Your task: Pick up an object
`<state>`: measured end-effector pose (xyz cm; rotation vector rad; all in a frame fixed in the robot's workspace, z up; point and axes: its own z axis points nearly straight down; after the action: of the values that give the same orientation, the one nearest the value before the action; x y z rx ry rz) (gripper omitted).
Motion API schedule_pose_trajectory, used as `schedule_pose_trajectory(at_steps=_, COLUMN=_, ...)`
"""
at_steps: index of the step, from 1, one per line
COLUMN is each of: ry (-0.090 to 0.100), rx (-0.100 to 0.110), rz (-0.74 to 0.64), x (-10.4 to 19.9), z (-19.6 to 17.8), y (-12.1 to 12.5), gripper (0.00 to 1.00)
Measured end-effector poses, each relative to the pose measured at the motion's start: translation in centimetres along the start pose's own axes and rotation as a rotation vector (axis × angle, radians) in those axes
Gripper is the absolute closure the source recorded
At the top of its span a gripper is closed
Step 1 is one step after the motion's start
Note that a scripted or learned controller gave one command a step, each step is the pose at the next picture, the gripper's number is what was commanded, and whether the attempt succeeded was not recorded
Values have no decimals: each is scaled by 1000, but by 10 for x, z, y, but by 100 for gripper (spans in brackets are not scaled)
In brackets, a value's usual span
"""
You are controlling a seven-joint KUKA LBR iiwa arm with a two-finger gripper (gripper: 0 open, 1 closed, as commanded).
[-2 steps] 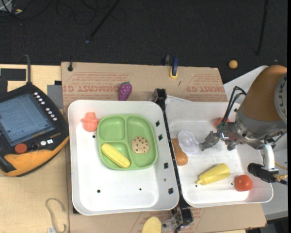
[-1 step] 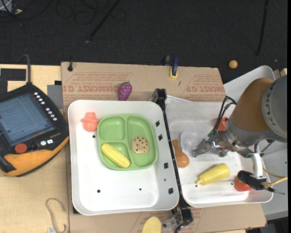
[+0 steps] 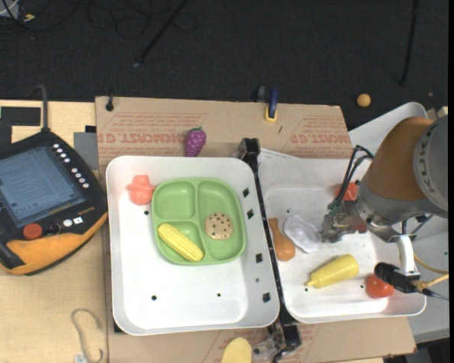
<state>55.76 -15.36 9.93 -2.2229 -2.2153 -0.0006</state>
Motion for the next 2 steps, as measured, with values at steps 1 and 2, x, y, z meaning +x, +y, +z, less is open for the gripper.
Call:
schedule_pose_trajectory(at_steps=1, ry=-3, rx=-4, rz=4, x=-8, z=-50, y=-8, gripper=100)
schedule_pose_trajectory(at_steps=2, ry=-3, rx=-5, rz=-3, x=-2, z=-110, y=-12, gripper=100)
